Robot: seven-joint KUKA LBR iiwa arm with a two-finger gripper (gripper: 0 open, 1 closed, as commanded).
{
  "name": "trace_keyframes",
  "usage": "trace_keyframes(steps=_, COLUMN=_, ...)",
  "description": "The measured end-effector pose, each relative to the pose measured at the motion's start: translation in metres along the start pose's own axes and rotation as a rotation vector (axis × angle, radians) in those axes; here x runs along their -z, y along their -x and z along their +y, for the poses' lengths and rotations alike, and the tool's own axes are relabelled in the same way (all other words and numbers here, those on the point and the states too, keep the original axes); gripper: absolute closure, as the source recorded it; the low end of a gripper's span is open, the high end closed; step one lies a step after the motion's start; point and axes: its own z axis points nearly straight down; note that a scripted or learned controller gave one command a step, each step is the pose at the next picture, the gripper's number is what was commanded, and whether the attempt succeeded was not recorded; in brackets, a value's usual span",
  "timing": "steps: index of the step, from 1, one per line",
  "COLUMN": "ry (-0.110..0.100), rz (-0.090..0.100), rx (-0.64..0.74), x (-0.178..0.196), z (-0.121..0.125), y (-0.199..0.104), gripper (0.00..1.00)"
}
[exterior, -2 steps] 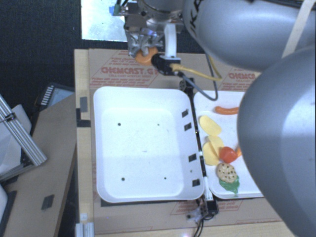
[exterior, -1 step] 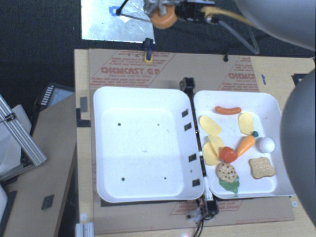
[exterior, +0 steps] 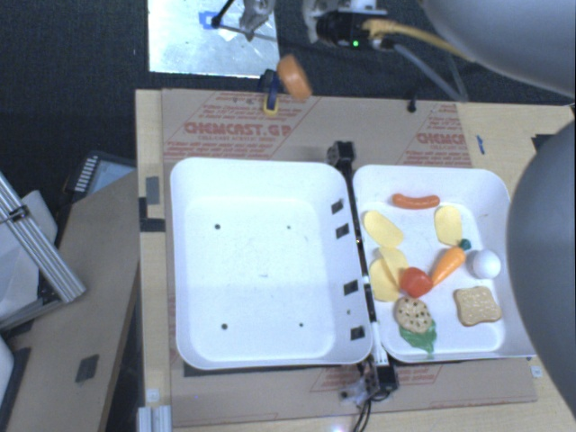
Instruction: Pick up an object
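**Two bins, all the toy food in the right one, arm blocking the right side**

The left bin [exterior: 261, 268] sat with bare white floor showing, a few small dark dots on it. The right bin [exterior: 490, 187] held everything. A sausage [exterior: 416, 202] lay near its far wall. Below that, a pale yellow piece [exterior: 383, 229] on the left and another yellow piece [exterior: 448, 224] on the right, apart from each other. A carrot [exterior: 448, 264] lay tilted in the middle, green tip up near the right yellow piece, its narrow end touching a red tomato-like item [exterior: 415, 282]. A third yellow slice [exterior: 384, 275] sat just left of the tomato, partly under it. A white egg-shaped ball [exterior: 486, 264] was just beside the carrot, close to the right wall. Nearer the front: a speckled cookie [exterior: 412, 312] resting on a green leaf [exterior: 419, 336], and a tan cracker [exterior: 476, 305] to their right, apart from them.

A black divider strip [exterior: 353, 241] with clips ran between the two bins. Both bins rested on a cardboard sheet [exterior: 234, 126] printed with red lettering.

The grey arm [exterior: 544, 268] bulked along the right side, covering the right bin's edge. Gripper: could not tell where it was or whether it was open, nothing seen held. An orange object [exterior: 293, 76] sat beyond the bins, next to a small blue-and-yellow clamp [exterior: 269, 92] at the cardboard's far edge.
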Motion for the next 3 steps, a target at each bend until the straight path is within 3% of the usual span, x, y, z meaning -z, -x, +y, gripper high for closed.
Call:
trace_keyframes(steps=1, ry=0.003, rz=0.001, rx=0.005, x=0.012, z=0.000, y=0.000, gripper=1.00)
trace_keyframes(steps=2, ry=-0.001, rz=-0.003, rx=-0.014, x=0.006, z=-0.001, y=0.112, gripper=1.00)
trace_keyframes(steps=3, ry=0.001, rz=-0.002, rx=-0.010, x=0.006, z=0.008, y=0.185, gripper=1.00)
